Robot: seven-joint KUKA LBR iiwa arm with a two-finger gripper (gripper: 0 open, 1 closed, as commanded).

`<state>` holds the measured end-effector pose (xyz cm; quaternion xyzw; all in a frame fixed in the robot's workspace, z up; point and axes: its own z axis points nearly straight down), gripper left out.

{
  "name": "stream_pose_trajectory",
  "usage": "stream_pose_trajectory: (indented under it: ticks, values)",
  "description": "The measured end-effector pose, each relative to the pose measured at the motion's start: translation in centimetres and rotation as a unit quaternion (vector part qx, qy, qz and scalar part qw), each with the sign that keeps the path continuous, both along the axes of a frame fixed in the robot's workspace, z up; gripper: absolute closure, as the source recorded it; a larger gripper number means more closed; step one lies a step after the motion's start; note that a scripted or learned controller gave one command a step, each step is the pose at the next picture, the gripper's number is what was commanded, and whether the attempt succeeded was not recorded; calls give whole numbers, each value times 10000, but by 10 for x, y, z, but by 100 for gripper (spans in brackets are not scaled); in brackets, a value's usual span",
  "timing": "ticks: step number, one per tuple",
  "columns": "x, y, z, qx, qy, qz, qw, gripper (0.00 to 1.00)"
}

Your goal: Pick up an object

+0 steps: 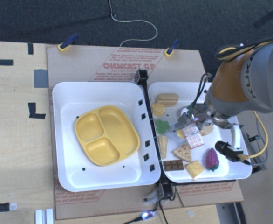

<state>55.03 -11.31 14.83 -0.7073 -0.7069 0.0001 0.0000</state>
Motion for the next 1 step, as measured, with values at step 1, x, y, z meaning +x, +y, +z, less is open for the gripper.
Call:
stream_pose_trajectory:
  ticks: [1]
  values:
    - [7, -3, 45, -2, -4, 9, 10000, 100]
